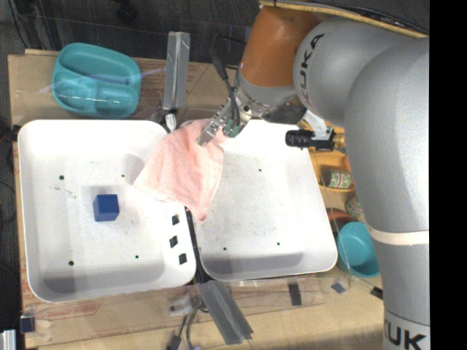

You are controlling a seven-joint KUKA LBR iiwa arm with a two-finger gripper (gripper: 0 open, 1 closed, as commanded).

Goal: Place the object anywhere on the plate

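Bins lie nearest me in the view, two shallow white ones side by side: the left bin [73, 268] and the right bin [277, 217]. Three small black squares [175, 240] sit on the left bin's right wall. A blue cube [106, 207] rests on the left bin's floor, well apart from everything else. To the right of the right bin, off its edge, lies a teal bowl [357, 248]. Farther back, a pink cloth [186, 170] lies draped over the seam between the two bins, with a corner hanging down towards the front and its upper edge bunched up at the back. My gripper [222, 128] is right at that upper edge, touching or just above it; whether my jaws are wide, narrow or pinching the cloth I cannot tell. Farthest back, beyond the left bin, sits the teal plate [96, 80], with a grey bar [176, 68] just beside it
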